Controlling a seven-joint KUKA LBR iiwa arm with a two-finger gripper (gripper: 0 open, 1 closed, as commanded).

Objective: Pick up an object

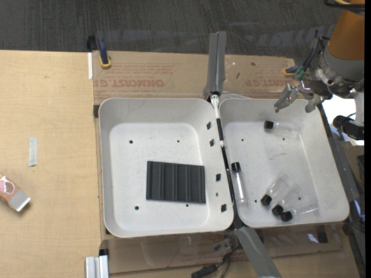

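The jaws hang spread apart with nothing in them, so no grab has begun. Next they must drop onto the small clear tube just below them.

Two bins sit side by side on the worktop, at the centre and right of the frame. The left bin holds a ribbed mat in its lower middle. In the right bin, a tube lies along the left wall, one vial lies near the upper edge, and a cluster of vials lies in the lower right part. At the frame's upper right, the gripper hangs above the right bin's upper rim. At the far left edge, a small packet rests on the worktop.
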